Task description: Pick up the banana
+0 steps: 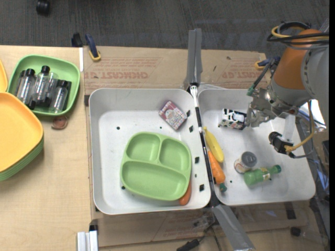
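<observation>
The yellow banana (pixel 213 145) lies in the right bin (pixel 293 192), close along its left wall and pointing toward the front. An orange carrot (pixel 216 169) touches its near end. My gripper (pixel 238 119) hangs low over the back of the right bin, up and to the right of the banana and apart from it. The grey wrist (pixel 260 110) and orange band (pixel 292 72) rise behind it to the right. Nothing of the banana is between the gripper and the bin floor.
A green bottle (pixel 259 175) and a small round can (pixel 246 161) lie in the right bin's front middle. The left bin (pixel 99 140) holds a green divided plate (pixel 157 166), a pink packet (pixel 172 114) and an orange piece (pixel 185 197). Trays stand at far left.
</observation>
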Robot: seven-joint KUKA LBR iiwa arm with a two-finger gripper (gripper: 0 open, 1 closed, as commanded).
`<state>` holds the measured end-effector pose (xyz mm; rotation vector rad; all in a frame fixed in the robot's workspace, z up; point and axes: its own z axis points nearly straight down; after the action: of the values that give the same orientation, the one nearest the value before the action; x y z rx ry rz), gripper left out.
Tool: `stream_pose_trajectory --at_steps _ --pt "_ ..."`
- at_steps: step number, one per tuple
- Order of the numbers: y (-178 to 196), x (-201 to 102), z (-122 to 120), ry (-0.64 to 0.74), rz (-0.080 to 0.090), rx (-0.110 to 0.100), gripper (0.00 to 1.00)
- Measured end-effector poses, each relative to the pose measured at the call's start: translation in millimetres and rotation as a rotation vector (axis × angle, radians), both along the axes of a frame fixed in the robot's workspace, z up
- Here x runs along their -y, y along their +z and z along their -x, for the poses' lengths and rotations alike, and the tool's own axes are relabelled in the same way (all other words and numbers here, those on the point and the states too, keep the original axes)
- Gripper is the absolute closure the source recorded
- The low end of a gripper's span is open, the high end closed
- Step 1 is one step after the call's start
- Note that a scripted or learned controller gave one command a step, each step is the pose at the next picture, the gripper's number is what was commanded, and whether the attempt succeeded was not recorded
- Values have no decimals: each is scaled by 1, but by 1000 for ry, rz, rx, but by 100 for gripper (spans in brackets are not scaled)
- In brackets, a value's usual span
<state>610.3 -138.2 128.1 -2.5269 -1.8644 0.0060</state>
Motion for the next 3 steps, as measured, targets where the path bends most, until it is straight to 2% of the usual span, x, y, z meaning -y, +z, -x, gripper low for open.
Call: stream_pose_trajectory --at_steps 1,2,3 --pt "-6 -3 -26 -251 3 27 100" --pt "-12 -1 -59 -764 -2 41 100" --pt "-7 70 -44 -887 -3 27 100"
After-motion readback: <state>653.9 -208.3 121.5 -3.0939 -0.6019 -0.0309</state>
